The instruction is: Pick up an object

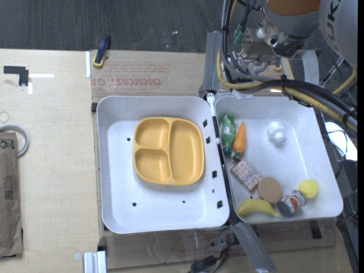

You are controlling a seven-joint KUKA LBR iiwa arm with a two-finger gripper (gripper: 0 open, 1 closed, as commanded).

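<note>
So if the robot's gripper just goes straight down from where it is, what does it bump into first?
Probably the bare back edge of the right bin. The gripper hangs above it, away from the toys, though depth is hard to judge.

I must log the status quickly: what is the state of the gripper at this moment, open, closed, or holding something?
Gripper: cannot be told; it sits above the far edge of the right bin, among cables.

I'm seeing open floor in right bin (318, 152) centre and far-right side. Bottle (227, 133), carrot (240, 138) crowding divider wall; box (246, 174), banana (256, 209), can (292, 203) clustering along near edge. Cables (296, 87) overhanging far rim.
</note>
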